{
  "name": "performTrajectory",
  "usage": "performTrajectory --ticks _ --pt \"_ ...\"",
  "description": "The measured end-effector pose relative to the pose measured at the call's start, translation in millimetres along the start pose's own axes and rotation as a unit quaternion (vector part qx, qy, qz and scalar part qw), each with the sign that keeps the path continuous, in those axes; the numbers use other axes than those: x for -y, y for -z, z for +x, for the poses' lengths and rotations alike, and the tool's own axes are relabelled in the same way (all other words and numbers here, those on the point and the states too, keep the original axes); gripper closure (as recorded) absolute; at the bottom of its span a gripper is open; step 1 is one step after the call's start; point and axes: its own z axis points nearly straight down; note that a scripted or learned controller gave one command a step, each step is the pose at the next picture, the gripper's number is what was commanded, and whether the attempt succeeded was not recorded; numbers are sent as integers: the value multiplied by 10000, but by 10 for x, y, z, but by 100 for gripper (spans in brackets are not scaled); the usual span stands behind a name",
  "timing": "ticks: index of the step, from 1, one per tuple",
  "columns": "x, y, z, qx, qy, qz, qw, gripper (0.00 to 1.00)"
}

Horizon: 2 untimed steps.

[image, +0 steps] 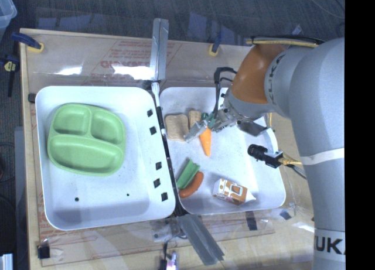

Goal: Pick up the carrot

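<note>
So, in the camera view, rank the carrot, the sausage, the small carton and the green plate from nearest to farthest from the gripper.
1. Carrot: right bin, just below the gripper.
2. Sausage: lower in the right bin, beside a green vegetable.
3. Small carton: right bin's lower area, close to the sausage's distance, slightly farther.
4. Green plate: left bin, farthest.

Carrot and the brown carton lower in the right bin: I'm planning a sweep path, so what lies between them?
In the camera view, only bare white bin floor separates the carrot from the carton.
</note>
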Motion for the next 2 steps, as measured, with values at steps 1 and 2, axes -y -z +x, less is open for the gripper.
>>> performTrajectory --ticks 1,2 --pt "-5 89 -1 -10 20 10 10000 100" --pt "-517 1182 680 3 -923 8 9957 100"
